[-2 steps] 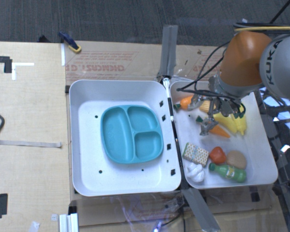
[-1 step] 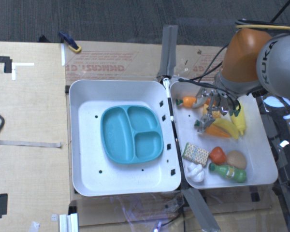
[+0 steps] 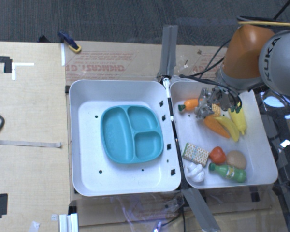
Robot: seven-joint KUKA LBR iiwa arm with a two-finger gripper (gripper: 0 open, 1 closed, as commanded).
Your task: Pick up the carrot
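Note:
A small orange carrot [image 3: 189,104] with a green top lies at the back left of the right bin [image 3: 261,144]. A longer orange, carrot-like piece [image 3: 216,125] lies a little nearer the front, beside the yellow bananas [image 3: 233,122]. My gripper [image 3: 206,108] hangs low in the right bin, between the small carrot and the bananas. It is just right of the small carrot and just above the longer orange piece. Nothing is visibly lifted.
The left bin [image 3: 82,144] holds a blue divided plate [image 3: 133,133]. At the front of the right bin lie a cracker [image 3: 195,153], a red tomato [image 3: 217,154], a brown potato [image 3: 236,159], a green bottle [image 3: 227,173] and a white garlic bulb [image 3: 196,173].

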